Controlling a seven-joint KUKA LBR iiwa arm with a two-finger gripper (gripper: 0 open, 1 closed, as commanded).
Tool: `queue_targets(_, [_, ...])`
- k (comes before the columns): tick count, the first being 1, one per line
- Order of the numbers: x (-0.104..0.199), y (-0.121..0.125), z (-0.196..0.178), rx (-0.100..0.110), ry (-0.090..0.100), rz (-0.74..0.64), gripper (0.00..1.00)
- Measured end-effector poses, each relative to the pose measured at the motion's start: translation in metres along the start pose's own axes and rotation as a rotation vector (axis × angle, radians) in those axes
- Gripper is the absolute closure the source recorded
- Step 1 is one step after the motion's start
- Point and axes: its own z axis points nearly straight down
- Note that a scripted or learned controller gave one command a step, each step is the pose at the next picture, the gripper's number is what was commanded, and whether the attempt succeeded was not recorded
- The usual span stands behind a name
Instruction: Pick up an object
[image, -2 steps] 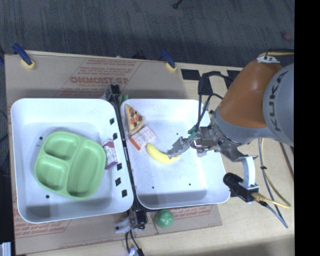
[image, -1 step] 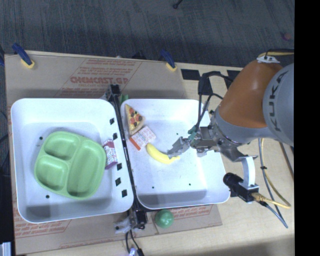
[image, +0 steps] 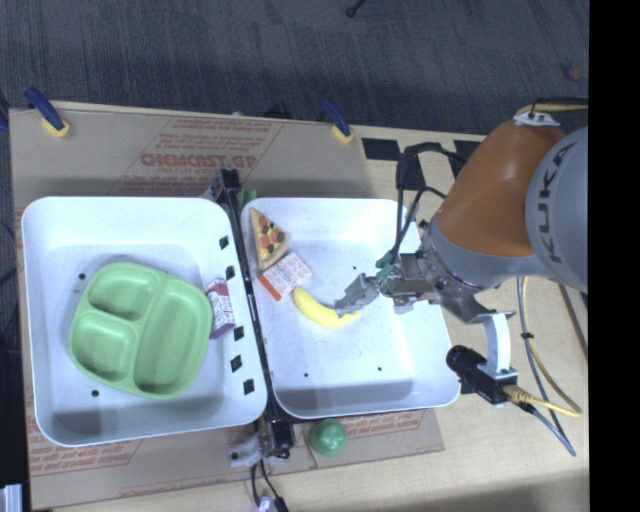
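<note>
Just left of my jaws, touching their tips, lies the banana in the right bin. I judge this the approach step; next I must close squarely across it. Whether the jaws are spread or clenched I cannot tell; the wrist hides them.

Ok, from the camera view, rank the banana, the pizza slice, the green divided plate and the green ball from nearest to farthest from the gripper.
Measured from the gripper:
1. Banana, right bin, right at the fingertips.
2. Pizza slice, right bin's upper-left corner.
3. Green ball, on the cardboard below the right bin.
4. Green divided plate, left bin.
</note>
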Motion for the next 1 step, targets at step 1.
queue_targets(1, [0.0,0.0,0.0,0.0,0.0,0.0,0.0])
